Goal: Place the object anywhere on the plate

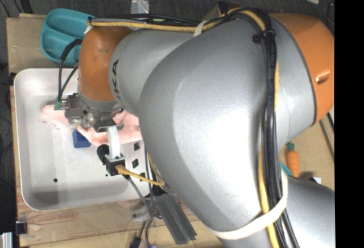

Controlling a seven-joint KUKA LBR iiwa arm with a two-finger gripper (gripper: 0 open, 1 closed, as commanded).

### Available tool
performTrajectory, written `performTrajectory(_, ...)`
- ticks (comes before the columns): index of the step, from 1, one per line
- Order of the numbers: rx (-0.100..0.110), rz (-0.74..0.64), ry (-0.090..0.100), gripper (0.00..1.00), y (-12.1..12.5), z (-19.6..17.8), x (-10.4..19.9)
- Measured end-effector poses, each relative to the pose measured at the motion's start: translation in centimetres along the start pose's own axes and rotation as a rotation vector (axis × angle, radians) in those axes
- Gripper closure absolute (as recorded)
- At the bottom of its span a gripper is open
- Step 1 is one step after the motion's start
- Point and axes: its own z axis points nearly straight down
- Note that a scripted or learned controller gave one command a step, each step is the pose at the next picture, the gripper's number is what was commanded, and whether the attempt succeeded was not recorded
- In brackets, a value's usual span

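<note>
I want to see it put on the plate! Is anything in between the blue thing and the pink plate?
Nothing visible. The blue object lies right at the pink plate edge in the white bin, with the end effector just above it.

Arm blocks plate — bin floor open

Grey arm, wrist downward

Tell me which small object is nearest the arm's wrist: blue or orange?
The small blue block, lying in the left white bin just below the wrist; the orange carrot-shaped piece lies far right.
</note>
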Motion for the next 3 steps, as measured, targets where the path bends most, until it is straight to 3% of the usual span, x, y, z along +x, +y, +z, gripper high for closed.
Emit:
performTrajectory(1,0.002,-0.246,0.0,1.0,-1.6,-4.8,-1.6)
performTrajectory(2,0.004,-0.227,0.0,1.0,2.7,-8.3,-6.1)
performTrajectory(3,0.007,-0.268,-0.001,1.0,4.3,-0.9,-2.2)
